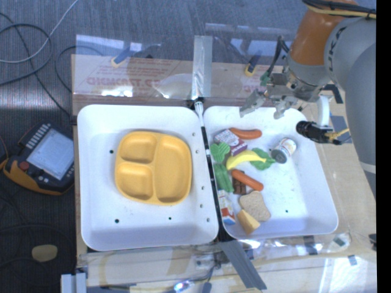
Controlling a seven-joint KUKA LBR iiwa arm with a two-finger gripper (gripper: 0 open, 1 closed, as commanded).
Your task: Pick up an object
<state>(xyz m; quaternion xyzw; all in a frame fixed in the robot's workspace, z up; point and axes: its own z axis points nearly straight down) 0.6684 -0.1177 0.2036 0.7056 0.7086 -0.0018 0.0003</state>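
The right bin point(305, 206) holds a pile of toy food along its left side. In it are a red sausage point(245, 133), a yellow banana point(243, 159), an orange carrot point(247, 179), a slice of bread point(255, 206) and a cheese wedge point(247, 222). A small tin can point(282, 150) lies on its side to the right of the banana. My gripper point(266, 107) hangs over the bin's far edge, above and behind the sausage. It is open, with nothing between its fingers.
The left bin point(98, 212) carries a yellow divided plate point(153, 166). A black part of the arm point(311, 129) juts over the right bin's far right corner. A handheld pendant point(43, 157) lies on the floor to the left.
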